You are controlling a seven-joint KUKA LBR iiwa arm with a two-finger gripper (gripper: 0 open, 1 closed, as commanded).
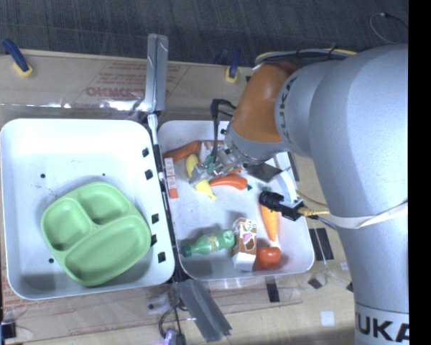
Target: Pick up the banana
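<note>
A yellow banana (198,177), partly hidden, lies in the upper left of the right-hand white bin (190,261), just right of centre frame, with the gripper (214,165) directly over it; whether its fingers are wide, narrow or closed on the fruit cannot be told. Around it lie orange pieces, a carrot (271,223), a green bottle (210,244), a small carton (245,244) and a tomato (269,256). The left bin (29,139) holds a green divided plate (96,232). Both bins sit on a tan board (79,77) over dark carpet (201,6).
</note>
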